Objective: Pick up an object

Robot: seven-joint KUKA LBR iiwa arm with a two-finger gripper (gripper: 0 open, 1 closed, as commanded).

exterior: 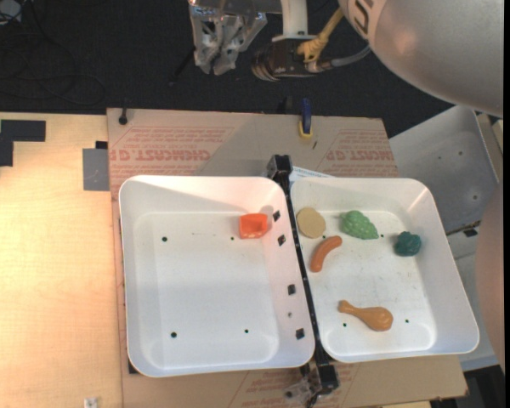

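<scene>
Camera view: the hand (225, 45), fingers close together and holding nothing, should open, then drop onto the orange block (254, 225) far below it.

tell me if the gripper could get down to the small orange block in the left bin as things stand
Probably yes: the small orange block lies alone near the left white bin's far right corner, nothing over it.

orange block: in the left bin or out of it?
In. The orange block lies on the left bin's floor near its right wall, close to the divider between bins.
</scene>
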